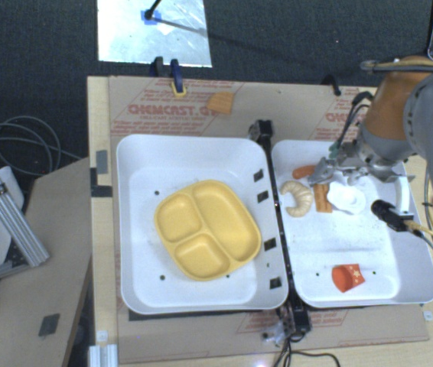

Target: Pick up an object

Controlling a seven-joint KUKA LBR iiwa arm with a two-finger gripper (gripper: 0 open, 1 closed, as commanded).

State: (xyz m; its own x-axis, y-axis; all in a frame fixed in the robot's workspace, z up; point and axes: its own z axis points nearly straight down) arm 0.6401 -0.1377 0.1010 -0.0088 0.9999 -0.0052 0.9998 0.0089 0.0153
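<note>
The gripper (337,176) hangs low over the right white bin (415,281), above a white rounded object (346,199) beside a pale croissant-shaped toy (298,198). Descent should centre on one item, clear of neighbours. Its opening cannot be judged from here; nothing is visibly held.

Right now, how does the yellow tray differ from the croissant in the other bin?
The yellow tray is much larger than the croissant. The tray is bright yellow with three compartments; the croissant is pale tan and curved. The tray lies alone in the left bin; the croissant lies in the right bin among other items, near the pincer. Both rest flat on a bin floor.
</note>
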